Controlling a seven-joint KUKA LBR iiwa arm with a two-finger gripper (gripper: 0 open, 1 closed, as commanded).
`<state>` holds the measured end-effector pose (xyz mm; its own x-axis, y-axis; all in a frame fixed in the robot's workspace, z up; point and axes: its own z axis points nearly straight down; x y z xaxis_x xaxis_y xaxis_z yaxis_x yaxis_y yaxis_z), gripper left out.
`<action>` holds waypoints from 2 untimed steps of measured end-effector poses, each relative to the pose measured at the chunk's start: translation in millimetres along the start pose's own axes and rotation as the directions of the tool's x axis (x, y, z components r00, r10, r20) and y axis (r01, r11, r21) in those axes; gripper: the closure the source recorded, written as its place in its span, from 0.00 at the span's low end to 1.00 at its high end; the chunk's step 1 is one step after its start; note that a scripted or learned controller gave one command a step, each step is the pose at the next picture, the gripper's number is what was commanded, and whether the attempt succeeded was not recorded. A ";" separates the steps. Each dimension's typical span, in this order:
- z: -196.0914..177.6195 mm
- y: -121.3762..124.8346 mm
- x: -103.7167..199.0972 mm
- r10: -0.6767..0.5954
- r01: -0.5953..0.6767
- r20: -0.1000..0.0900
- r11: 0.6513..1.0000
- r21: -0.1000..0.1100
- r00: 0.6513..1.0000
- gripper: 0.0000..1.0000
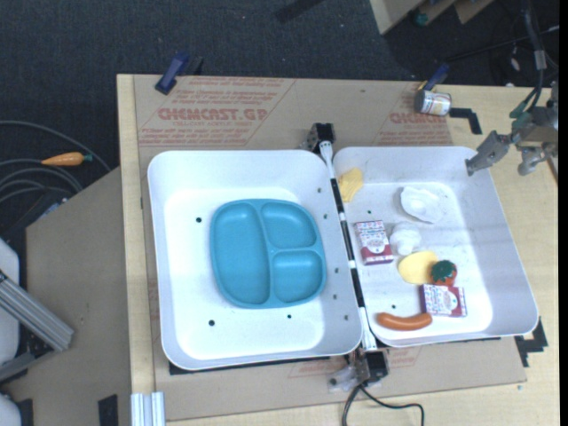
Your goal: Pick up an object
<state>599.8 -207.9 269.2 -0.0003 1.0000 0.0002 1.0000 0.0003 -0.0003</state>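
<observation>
The claw (504, 152) is hanging at the right bin's (519, 273) far right corner; I cannot tell its state. Nothing is being lifted: the hotdog (404, 320), boxes and lemon (415, 267) are lying well below-left, so picking is yet to begin.

Arm cut off at the right edge

The gripper (510, 149) sits half out of frame; 1 small white lump (406, 237) is too blurred to name.
</observation>
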 end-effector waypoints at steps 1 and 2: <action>171.7 -11.3 -4.6 0.001 -0.001 -0.001 1.000 0.003 1.000 0.00; 184.7 3.9 73.7 -0.002 0.002 -0.003 1.000 0.002 1.000 0.00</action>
<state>603.6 -134.1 84.6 -0.0026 1.0000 0.0030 1.0000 0.0026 -0.0021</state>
